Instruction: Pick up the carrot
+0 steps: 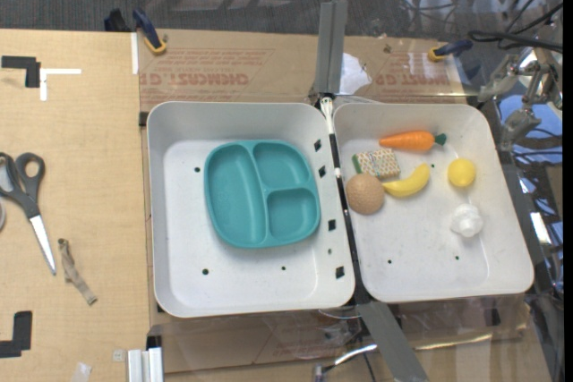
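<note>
In the camera view, the carrot lies in the far part of the right bin, close to the far wall, its long axis running left to right with the green end at the right. I cannot tell the state of the pincer. A waffle piece and a banana lie just near of the carrot, apart from it, so a grasp across its width seems to have room.

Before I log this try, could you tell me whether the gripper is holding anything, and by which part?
Nothing is held: the carrot lies loose in the right bin, near its far wall, with nothing gripping it.
</note>
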`<control>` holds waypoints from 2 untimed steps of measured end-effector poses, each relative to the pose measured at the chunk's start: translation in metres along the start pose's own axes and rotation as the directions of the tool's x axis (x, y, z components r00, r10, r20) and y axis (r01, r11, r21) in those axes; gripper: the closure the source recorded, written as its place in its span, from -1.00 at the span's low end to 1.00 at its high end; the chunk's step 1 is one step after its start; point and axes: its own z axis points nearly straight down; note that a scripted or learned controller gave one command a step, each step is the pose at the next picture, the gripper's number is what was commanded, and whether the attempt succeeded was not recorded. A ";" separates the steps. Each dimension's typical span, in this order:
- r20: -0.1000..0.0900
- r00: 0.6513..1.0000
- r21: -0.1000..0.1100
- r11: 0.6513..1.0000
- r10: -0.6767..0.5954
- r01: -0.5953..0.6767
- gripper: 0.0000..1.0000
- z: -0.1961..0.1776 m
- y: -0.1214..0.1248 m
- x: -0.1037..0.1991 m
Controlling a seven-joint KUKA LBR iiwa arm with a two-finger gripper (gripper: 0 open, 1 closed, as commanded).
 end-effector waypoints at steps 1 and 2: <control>0.001 1.000 -0.001 1.000 -0.028 0.028 -1.00 0.144 0.027 -0.017; 0.002 0.974 -0.002 0.974 -0.224 0.224 -1.00 0.189 0.086 -0.032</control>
